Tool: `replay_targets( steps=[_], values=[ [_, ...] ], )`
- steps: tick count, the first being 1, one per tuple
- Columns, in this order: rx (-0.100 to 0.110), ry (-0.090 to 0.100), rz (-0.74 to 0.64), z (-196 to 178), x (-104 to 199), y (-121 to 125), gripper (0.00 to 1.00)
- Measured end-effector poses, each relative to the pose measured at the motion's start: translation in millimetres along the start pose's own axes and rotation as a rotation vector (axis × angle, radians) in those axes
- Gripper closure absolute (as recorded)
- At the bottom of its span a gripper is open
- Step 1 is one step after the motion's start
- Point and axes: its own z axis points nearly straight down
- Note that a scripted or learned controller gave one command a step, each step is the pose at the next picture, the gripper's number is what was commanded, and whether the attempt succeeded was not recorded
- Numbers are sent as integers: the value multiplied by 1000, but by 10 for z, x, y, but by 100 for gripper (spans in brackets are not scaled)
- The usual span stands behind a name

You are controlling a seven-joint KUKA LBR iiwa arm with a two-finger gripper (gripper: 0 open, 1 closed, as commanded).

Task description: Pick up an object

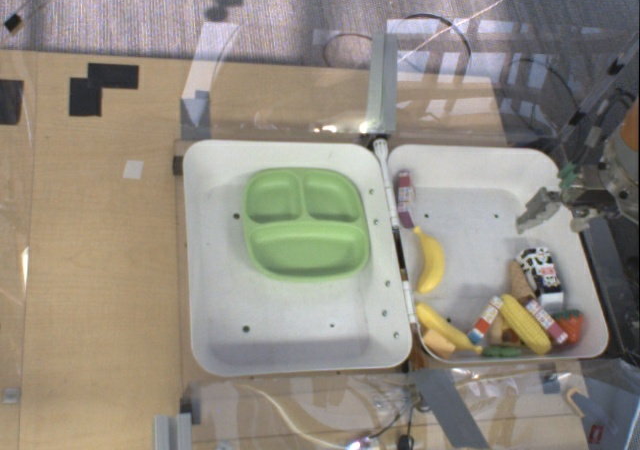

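My gripper [557, 215] hovers over the right side of the right bin [470, 173], open with nothing between its fingers. Just below it lies a black-and-white cow-patterned toy [540, 271]. A yellow banana [431, 260] lies near the bin's left wall, and a second banana [445, 328] sits at the front edge. A yellow corn cob [525, 323], a small bottle [487, 318] and a red item [568, 328] are heaped in the front right corner. A pink-capped tube [404, 198] lies along the divider.
The left bin [215, 328] holds a green divided plate [305, 223]. A metal post [379, 88] stands behind the divider between the bins. Cables run behind the right bin.
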Motion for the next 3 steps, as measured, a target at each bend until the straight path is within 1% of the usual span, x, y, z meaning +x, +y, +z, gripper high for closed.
replay_targets(
  steps=[1,2,3],
  values=[
    [1,1,-109,647,1107,112,0],
    [-6,-1,-114,1564,784,160,0],
    [-11,2,-114,1444,805,183,100]
  ],
)
